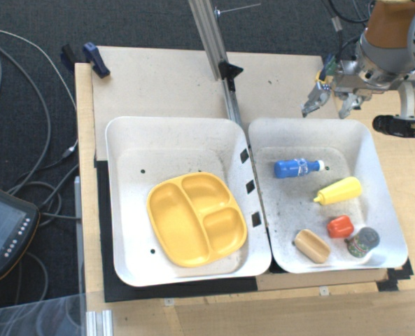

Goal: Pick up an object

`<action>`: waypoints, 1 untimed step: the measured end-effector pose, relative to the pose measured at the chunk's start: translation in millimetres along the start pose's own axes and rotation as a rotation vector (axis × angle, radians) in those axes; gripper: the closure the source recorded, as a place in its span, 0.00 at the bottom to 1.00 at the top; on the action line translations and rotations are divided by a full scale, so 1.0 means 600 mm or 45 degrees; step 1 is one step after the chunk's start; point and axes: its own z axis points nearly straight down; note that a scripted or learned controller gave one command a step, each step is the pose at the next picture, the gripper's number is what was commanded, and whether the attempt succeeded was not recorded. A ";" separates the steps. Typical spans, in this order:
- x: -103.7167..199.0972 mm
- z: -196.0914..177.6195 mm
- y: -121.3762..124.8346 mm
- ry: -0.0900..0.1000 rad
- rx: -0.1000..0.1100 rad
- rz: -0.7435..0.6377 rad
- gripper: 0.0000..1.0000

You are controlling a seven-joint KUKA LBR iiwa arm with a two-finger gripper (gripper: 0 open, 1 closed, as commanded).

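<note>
- Right bin [385, 208] front edge, nearest the camera: tan bun-shaped piece [311, 246], small red block [340, 227], dark round can [362, 242] lying end-on. All look like light toy plastic. The can's rounded side would probably roll out of a pinch; the red block looks squat and easy to close on.
- Mid bin: yellow squeeze bottle [339, 191] on its side, tapered. Likely smooth and slippery; take it across the fat part of the body, not the nozzle.
- Further back: blue bottle [298, 168] lying flat, well apart from the rest. Best candidate, I'd say: stiff, narrow, clear space on both sides; pinch across mid-body.
- Left bin [123, 145]: yellow divided plate [197, 218], flat and wide, poor pinch target.
- Far: gripper [332, 103] hangs over the bench just behind the right bin's back rim, fingers spread, nothing between them.
</note>
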 end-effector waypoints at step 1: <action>0.000 0.000 0.000 -0.001 0.001 0.000 0.00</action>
